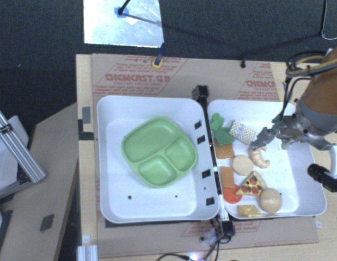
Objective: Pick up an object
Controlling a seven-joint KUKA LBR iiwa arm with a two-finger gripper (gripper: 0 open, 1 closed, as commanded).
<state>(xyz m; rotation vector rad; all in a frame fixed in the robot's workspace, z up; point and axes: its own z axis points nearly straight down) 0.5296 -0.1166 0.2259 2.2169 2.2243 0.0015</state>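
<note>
The right bin (304,189) holds several toy foods. Among them are a tan croissant (259,157), a pizza slice (251,185), a round bun (270,200), a pale oval piece (243,165), green leafy pieces (220,130), a white patterned box (243,131) and orange slabs (226,162). My gripper (262,140) reaches in from the right and hangs just above the croissant's upper end, beside the patterned box. Nothing visible is lifted off the bin floor.
The left bin (114,200) holds a green divided plate (159,151). A black-clipped divider (207,145) runs between the bins. A red piece (231,194) and a yellow wedge (248,210) lie at the right bin's front. A shiny sheet (122,15) lies beyond the bench.
</note>
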